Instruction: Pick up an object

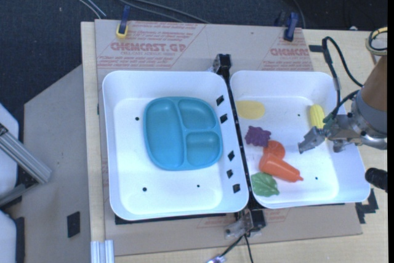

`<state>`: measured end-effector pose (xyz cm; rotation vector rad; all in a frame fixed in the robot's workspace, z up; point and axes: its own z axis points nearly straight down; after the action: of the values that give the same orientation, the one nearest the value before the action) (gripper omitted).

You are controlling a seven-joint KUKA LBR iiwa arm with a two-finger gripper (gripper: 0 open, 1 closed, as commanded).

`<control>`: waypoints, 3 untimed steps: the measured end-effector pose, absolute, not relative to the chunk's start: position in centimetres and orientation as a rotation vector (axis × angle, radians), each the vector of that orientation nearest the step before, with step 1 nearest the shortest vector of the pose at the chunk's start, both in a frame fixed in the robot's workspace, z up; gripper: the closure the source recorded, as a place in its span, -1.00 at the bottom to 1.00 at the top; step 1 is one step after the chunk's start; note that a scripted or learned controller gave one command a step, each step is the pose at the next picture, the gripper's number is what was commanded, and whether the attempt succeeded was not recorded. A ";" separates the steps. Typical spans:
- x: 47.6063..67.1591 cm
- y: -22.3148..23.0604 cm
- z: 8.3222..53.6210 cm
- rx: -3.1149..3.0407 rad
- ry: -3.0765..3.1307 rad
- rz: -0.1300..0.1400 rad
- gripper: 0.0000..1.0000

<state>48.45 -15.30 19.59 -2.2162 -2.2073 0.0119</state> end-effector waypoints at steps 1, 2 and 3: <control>48.8 -15.3 20.2 -2.220 -2.220 0.000 -1.00; 49.5 -15.6 15.5 -2.218 -2.217 0.003 -1.00; 49.9 -16.2 10.8 -2.217 -2.217 0.004 -1.00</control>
<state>49.92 -16.22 10.80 -2.2171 -2.2168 0.0036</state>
